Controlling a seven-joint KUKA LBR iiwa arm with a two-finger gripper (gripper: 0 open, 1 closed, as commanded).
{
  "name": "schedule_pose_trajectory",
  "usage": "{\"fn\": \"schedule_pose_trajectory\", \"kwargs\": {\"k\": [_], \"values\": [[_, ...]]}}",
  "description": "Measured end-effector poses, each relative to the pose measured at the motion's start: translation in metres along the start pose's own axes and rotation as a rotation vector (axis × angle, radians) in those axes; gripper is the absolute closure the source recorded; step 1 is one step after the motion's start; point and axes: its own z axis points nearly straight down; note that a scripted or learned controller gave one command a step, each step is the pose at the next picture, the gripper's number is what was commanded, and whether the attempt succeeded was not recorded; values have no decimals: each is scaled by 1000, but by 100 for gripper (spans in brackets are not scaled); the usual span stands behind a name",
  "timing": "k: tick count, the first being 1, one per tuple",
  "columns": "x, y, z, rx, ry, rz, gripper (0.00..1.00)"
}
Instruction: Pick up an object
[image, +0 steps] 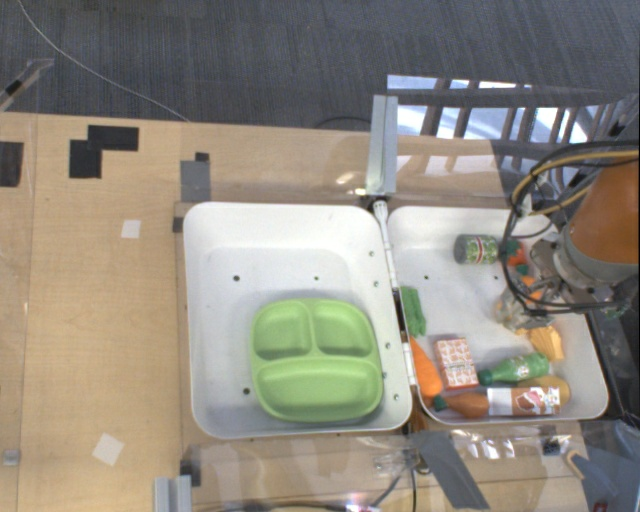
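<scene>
We see black squares (103, 148) on the wooden bench (90, 330), left of the bins' metal post (382, 145).

Green divided plate (317, 359) in left bin (215, 300), arm (600, 235) over cluttered right bin (440, 262), jaws seemingly hidden

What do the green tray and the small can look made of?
Tray: likely moulded plastic, matte, with an even colour and soft rounded dividers. Can: possibly metal or toy plastic, with a green label wrap and a pale end; too small to settle.

Fixed overhead camera, slanted down over both bins (200, 330).
</scene>
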Motion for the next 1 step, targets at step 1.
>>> {"fn": "schedule_pose_trajectory", "kwargs": {"k": [1], "values": [[-23, -16, -130, -5, 11, -31, 100]]}}
